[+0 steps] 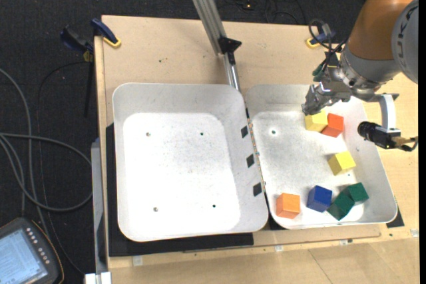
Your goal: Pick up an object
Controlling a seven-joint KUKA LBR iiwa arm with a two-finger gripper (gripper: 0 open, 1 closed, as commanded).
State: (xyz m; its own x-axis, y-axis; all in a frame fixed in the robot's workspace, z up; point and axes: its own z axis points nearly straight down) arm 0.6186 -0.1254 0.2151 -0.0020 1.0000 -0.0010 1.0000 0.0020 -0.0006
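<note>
Left bin bare. In right bin, gripper sits just above yellow cube, w/ red cube touching it; finger state: cannot tell. Risk: closing clips both, cube slips out.

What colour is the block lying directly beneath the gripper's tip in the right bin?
Yellow block, seen in the camera view, with an orange-red block touching it.
</note>
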